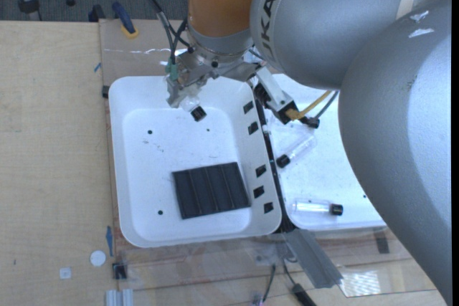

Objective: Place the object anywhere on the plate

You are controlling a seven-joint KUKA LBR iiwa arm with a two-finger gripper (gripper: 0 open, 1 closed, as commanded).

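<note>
At the left bin's point(116, 154) twelve o'clock edge, we see the gripper point(183, 92) poised over a small black piece point(199, 112), likely the object meant for the dark plate point(211, 190) at five o'clock; whether it grips anything, we cannot tell.

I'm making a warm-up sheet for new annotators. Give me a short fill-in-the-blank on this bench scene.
1. The dark ribbed plate lies in the ____ bin as the camera sees it.
2. The clear tube in the right bin has a ____ cap.
3. The gripper hangs over the left bin's ____ edge.

Missing words: left; black; far
</note>
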